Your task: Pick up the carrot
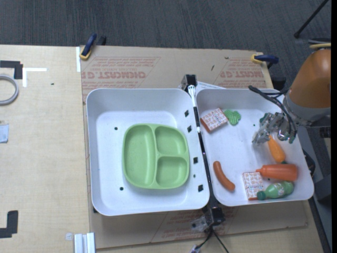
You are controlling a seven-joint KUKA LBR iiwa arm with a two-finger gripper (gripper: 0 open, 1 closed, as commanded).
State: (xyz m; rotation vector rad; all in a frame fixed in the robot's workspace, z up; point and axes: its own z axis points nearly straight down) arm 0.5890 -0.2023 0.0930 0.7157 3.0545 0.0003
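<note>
- Orange and tapered, the small plastic carrot (276,150) is lying on the floor of the right white bin (238,157), near that bin's right wall, so nothing has been lifted yet as far as you can see.
- You are looking at the metal claw (273,129) hanging just above and beside the carrot's upper end; whether its fingers are spread or pressed together I cannot tell, since the metal parts are blurring into one cluster.
- Nothing is showing between the fingers, so I am judging the grasp as not made: the descent onto the carrot, the close and the lift are all remaining.
- You are working in a crowded corner. An orange-red plastic bottle (279,171) is lying just below the carrot, and a green bottle-shaped toy (276,190) is lying below that, beside a red-and-white printed box (253,184).
- An orange-brown toy sausage (224,175) is lying well to the left, near the divider, and looking carrot-like enough to mislead you.
- A second red-and-white printed box (214,119) and a green leafy toy (232,117) are sitting near the bin's top.
- The left white bin (100,157) is holding a green divided plate (156,156), well apart from the work.
- The bin's right wall and the bottle are leaving the claw little room.
</note>
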